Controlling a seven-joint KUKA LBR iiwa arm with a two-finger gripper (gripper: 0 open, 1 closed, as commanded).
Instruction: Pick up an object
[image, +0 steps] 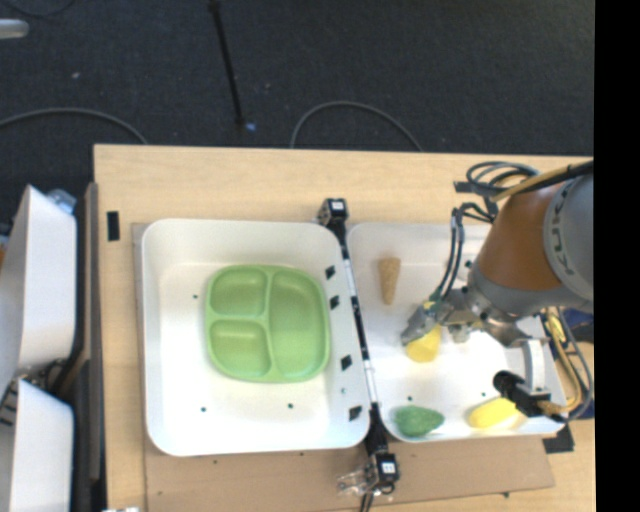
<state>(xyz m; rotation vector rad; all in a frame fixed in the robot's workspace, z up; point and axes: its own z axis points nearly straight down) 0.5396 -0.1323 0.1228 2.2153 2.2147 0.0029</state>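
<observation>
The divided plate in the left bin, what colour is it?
Light green plate, clear in the camera view.

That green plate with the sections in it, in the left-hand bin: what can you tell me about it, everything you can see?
The green plate is a pale lime colour and looks like smooth plastic. It is a rounded square split by raised ridges into three compartments: two at the top and one wide one along the bottom left, the top right one running down the right side. It lies flat, right side up, turned slightly, near the middle of the left bin. It rests on the bin floor, apart from the walls.
</observation>
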